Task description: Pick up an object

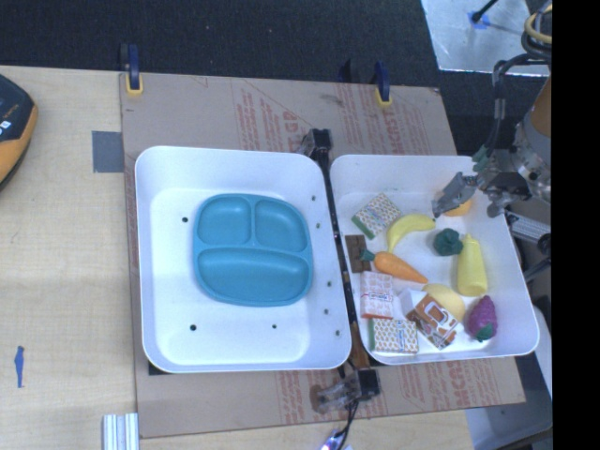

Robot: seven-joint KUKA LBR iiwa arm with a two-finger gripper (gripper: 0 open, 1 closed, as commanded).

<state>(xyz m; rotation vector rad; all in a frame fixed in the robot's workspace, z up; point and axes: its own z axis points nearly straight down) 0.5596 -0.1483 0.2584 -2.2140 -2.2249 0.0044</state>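
We see the gripper point(459, 198) above the right bin point(525, 340), just beside the banana point(409, 227); its grip state we cannot tell.

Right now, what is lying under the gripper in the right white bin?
Under the gripper a small orange-yellow piece peeks out on the right white bin floor, beside the yellow banana. Most of it is covered, so its shape and identity cannot be told.

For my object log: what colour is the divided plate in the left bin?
Light blue divided plastic plate, camera view.
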